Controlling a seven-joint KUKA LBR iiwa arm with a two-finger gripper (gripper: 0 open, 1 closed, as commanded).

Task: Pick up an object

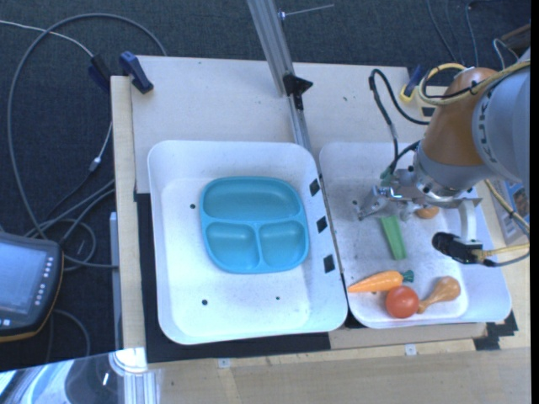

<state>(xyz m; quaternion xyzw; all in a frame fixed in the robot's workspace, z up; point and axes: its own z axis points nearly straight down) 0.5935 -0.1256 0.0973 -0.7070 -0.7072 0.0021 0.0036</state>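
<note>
While the gripper (389, 202) hangs low in the right bin (354, 162), its grip state unclear, the green stick (393, 236) lies just at its six o'clock, apparently not yet lifted.

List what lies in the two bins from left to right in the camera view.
Blue divided plate in the left bin → in the right bin: carrot → tomato → small pear-shaped gourd.
</note>
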